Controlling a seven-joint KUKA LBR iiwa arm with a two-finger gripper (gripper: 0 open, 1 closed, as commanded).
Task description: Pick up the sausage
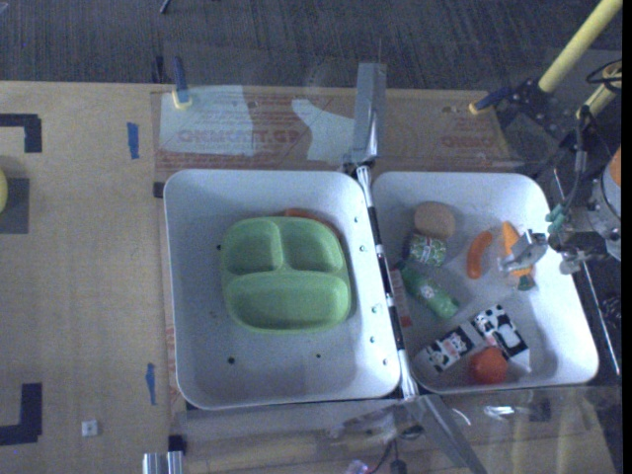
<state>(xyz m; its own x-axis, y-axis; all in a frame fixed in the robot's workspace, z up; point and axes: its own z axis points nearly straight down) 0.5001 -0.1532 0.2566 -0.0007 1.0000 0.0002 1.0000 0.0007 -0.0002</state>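
Gripper [523,255] down low in the right bin [563,363], near the right wall. Can't tell how wide open, or holding what, if anything. Too small and blurry.

Right up against it, maybe touching: an orange-yellow wedge [510,235]. Slightly further left, probably the sausage [477,253], a short orange stick lying loose on the bin floor, apart from the walls. Past that, a green can [427,252], a brown lump [434,220] behind it, a green bottle [432,294] in front. Nearer the front edge, a cow-print carton [474,339] and a red ball [487,365].

Biggest worry: closing on the wedge instead, being so near and nearly the same colour. Next: coming down off-centre and just shoving the sausage toward the can. Looks round and smooth, so likely to squirt out of a sloppy pinch.

Also, over in the left bin [188,265], something reddish [301,212] peeking from behind the green plate [286,273]. Could be the real target, honestly can't say.
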